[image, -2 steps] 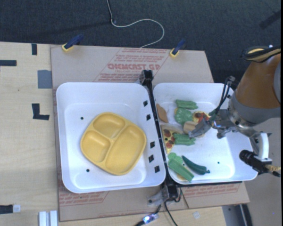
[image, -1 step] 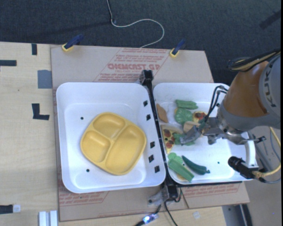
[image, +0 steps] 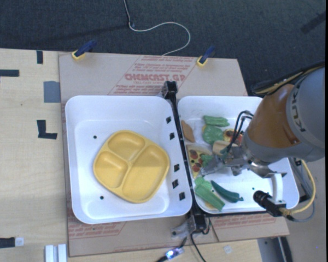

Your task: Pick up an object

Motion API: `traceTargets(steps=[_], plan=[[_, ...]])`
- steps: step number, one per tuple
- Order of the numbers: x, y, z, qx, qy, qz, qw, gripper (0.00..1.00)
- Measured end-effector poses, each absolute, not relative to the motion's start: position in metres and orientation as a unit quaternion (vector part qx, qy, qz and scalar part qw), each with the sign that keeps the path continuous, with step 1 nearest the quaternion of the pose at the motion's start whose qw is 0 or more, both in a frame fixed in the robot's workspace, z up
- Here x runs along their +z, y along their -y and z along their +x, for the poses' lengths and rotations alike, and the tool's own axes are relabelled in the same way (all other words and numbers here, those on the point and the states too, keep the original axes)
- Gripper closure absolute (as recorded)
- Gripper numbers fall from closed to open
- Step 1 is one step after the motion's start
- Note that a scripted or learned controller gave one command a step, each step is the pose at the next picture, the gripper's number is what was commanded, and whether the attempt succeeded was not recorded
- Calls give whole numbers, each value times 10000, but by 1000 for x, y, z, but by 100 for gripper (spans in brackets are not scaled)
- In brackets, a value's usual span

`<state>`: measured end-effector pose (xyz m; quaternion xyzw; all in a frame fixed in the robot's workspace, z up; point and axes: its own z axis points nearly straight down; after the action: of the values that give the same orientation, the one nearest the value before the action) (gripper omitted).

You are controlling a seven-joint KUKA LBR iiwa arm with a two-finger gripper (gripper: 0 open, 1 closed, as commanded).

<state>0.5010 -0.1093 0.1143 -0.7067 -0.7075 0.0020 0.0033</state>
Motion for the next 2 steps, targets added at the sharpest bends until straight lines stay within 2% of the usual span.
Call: traceTargets(steps=[1, 2], plan=[[84, 109, 501, 7, 7073, -7069, 5, 0], [96, 108, 502, -5, 7076, -7067, -2, 100]])
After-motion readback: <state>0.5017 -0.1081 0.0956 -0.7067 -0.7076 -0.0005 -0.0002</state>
